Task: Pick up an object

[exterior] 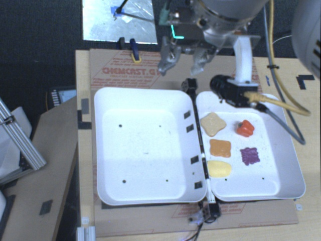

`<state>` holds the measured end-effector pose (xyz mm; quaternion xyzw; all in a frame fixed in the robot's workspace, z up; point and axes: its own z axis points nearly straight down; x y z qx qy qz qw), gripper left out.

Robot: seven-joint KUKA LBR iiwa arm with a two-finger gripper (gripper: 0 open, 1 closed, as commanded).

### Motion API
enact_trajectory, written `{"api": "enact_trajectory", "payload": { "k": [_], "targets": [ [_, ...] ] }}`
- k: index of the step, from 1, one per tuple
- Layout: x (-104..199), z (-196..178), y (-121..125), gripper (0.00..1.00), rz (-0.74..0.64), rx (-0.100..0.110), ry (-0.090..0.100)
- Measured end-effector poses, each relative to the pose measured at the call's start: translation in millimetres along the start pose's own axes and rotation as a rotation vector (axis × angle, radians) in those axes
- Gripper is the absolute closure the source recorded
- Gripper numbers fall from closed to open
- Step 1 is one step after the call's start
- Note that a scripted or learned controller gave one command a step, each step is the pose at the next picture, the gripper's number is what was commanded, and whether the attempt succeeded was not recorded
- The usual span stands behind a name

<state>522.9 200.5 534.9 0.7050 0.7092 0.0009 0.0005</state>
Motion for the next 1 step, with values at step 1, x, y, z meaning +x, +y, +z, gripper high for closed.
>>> {"api": "enact_trajectory", "payload": {
  "k": [1],
  "targets": [
    [0.3, -11.5, 0.2, 1.0, -0.006, -0.003, 0.001]
  ]
}}
